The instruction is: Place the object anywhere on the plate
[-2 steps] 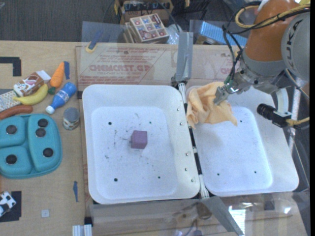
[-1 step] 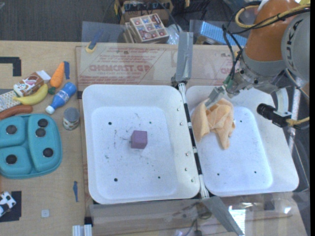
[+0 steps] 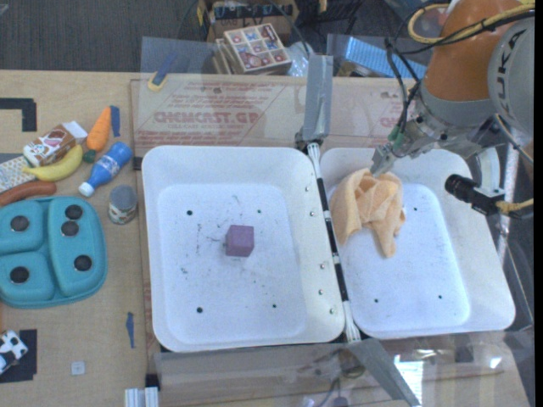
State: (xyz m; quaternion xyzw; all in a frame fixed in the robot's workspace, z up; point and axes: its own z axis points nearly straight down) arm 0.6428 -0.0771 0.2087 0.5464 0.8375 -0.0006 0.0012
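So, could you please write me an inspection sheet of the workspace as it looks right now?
Surface: two white bins, left bin and right bin, side by side on a wooden bench.
Job's things: purple cube in the left bin; orange cloth in the right bin; no plate seen.
Clutter: teal tray, banana, blue bottle, carrot left of the bins.
Grippers: gripper at the cloth's top edge.
Cables: yellow cable looped by the arm.
Surroundings: boxes behind the bench.

I'm seeing loads of open floor around the purple block [image 3: 239, 241]; orange cloth [image 3: 369, 210] is crowding the right bin [image 3: 475, 312].
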